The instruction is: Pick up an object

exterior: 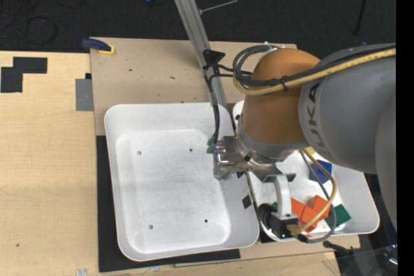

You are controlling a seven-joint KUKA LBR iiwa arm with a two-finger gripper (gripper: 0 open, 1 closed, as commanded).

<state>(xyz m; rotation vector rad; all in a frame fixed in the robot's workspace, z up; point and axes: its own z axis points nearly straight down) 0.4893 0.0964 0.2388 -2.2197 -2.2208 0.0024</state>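
My gripper [226,163] hangs low over the seam where the two white bins meet, under the orange wrist band. The bulk of the arm covers most of the right bin [366,216]. In that bin's near right part lie an orange block [308,209] and, beside it to the right, a green block [340,214]. A blue piece [321,171] peeks out just under the arm. A small black piece [246,201] lies near the right bin's left wall, below the gripper. Nothing shows held in the gripper.
The left bin [132,139] is a wide white tray with a few dark specks. A long aluminium rail [193,26] slants from the back down to the bins' seam. A small blue and yellow object [98,45] rests at the bench's far left corner.
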